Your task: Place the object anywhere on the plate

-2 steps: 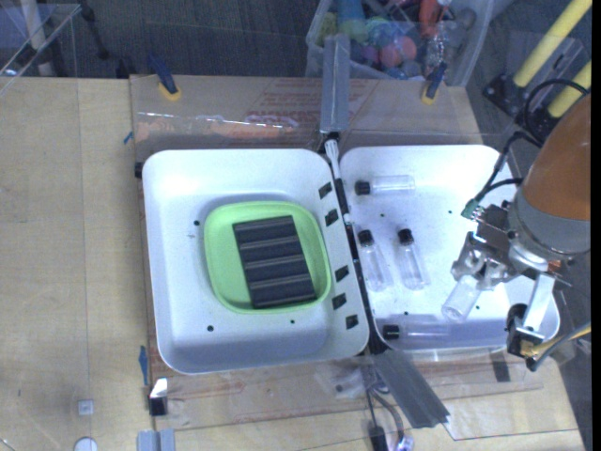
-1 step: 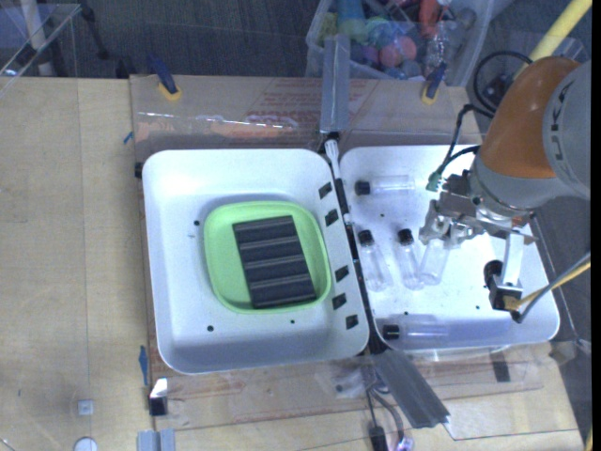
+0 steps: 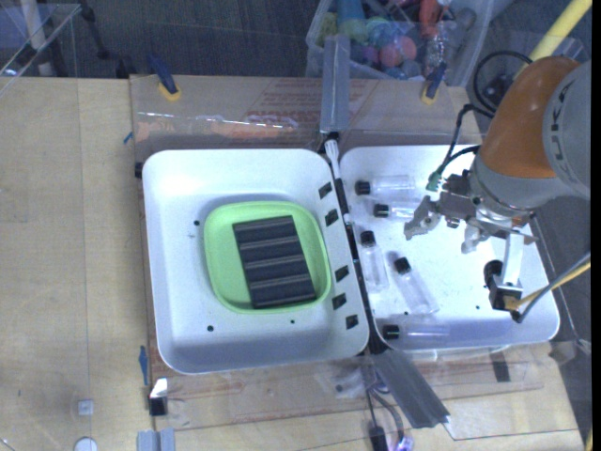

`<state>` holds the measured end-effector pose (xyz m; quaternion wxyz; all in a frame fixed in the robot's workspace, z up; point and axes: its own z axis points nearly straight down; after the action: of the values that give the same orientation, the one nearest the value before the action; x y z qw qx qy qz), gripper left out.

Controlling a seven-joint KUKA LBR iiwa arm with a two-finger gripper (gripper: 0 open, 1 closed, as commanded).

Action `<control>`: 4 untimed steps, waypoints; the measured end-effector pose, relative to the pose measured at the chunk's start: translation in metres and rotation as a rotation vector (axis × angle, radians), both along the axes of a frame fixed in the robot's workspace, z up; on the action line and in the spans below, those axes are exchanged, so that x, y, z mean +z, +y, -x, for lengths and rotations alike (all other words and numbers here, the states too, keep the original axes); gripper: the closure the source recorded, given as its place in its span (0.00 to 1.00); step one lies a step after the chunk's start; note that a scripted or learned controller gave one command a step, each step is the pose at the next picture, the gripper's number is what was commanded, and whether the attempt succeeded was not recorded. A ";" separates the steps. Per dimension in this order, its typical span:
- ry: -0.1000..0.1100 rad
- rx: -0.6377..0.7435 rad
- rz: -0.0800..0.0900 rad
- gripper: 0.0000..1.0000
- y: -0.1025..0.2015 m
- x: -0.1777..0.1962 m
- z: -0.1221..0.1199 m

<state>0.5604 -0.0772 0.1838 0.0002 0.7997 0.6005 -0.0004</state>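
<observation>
- Hovering over the right bin [image 3: 540, 322]: gripper [image 3: 449, 231] on the grey arm [image 3: 526, 139], orange band above the wrist.
- Fingers look spread, one tip toward the left, one lower right; nothing between them, so open and empty. It looks clear of the bin floor, but from this slant I can't tell for sure.
- Objects: several small clear vials with black caps scattered in the right bin. One vial [image 3: 387, 187] near the top left, one [image 3: 413, 285] mid-floor, one [image 3: 413, 329] by the front wall, more along the divider.
- Which vial is the target: can't tell. The mid-floor vial and the top-left one lie nearest the gripper.
- Plate [image 3: 218, 289]: green, in the left bin [image 3: 169, 252], carrying a dark ribbed block [image 3: 274, 261]. Bare green rim is narrow; the block covers most of it.
- Handling, my judgement: vials light, rigid, smooth, likely slippery and prone to rolling; may crack if squeezed hard.
- Grasp advice: close across the body near mid-length, jaws square to the long axis, not on the cap end.
- Risk: clear bodies are hard to see against white, and a vial lying against the divider leaves little room for a finger.
- Task not yet started: no vial on the plate.
</observation>
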 end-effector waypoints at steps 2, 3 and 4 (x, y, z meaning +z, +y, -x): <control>-0.001 -0.074 0.001 0.00 -0.139 0.068 -0.032; -0.001 -0.029 0.000 0.00 -0.132 0.193 -0.068; -0.001 -0.068 0.000 0.00 -0.135 0.252 -0.102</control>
<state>0.6627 -0.2119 0.4357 0.0005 0.8195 0.5730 -0.0002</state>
